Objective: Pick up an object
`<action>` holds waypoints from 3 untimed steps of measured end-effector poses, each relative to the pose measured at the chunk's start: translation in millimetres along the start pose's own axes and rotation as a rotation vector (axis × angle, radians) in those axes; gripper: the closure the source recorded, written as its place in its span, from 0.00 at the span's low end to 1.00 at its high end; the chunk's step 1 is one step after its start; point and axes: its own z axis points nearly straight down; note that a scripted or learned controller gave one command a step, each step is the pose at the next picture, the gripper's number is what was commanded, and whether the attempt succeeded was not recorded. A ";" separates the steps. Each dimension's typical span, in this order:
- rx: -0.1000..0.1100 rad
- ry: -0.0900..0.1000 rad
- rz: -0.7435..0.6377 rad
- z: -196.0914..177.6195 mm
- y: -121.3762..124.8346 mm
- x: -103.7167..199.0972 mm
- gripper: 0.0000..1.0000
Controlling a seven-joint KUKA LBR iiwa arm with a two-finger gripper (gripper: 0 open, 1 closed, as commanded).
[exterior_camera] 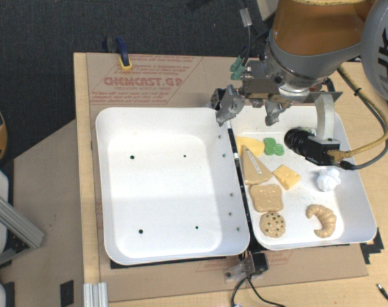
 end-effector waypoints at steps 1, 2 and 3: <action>-0.036 0.009 -0.005 -166.0 -35.2 20.6 0.00; -0.021 0.003 -0.002 -166.9 -33.7 19.9 1.00; -0.014 0.001 0.013 -155.3 -67.3 -88.9 1.00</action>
